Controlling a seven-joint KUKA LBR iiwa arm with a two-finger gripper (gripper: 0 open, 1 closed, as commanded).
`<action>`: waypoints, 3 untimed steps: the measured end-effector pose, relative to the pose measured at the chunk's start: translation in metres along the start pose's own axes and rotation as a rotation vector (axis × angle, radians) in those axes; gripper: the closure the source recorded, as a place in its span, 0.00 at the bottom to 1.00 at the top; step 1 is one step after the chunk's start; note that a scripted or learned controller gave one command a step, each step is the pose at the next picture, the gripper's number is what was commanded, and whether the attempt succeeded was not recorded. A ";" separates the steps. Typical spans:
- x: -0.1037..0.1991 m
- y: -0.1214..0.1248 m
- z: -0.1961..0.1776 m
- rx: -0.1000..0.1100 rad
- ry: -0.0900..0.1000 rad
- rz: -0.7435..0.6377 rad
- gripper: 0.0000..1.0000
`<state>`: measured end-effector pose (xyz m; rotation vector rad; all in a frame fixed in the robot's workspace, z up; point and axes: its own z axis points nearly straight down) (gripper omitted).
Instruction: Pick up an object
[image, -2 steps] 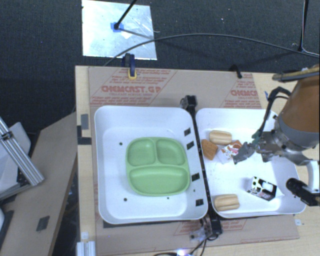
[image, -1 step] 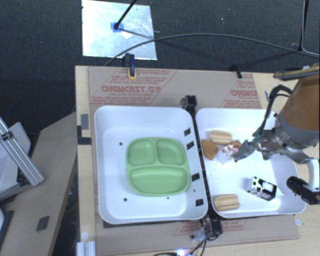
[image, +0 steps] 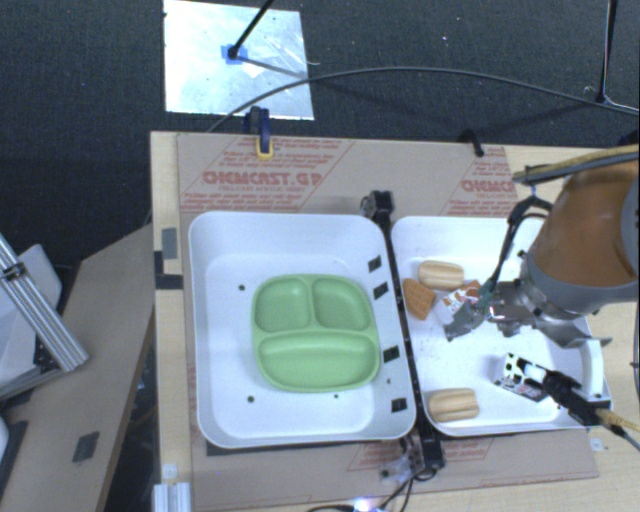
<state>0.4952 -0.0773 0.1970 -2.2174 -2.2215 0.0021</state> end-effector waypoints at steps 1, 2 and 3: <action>-0.008 0.005 0.055 0.001 0.000 0.002 0.00; -0.008 0.005 0.107 0.000 0.000 0.001 0.00; -0.008 0.007 0.094 -0.005 -0.001 0.002 1.00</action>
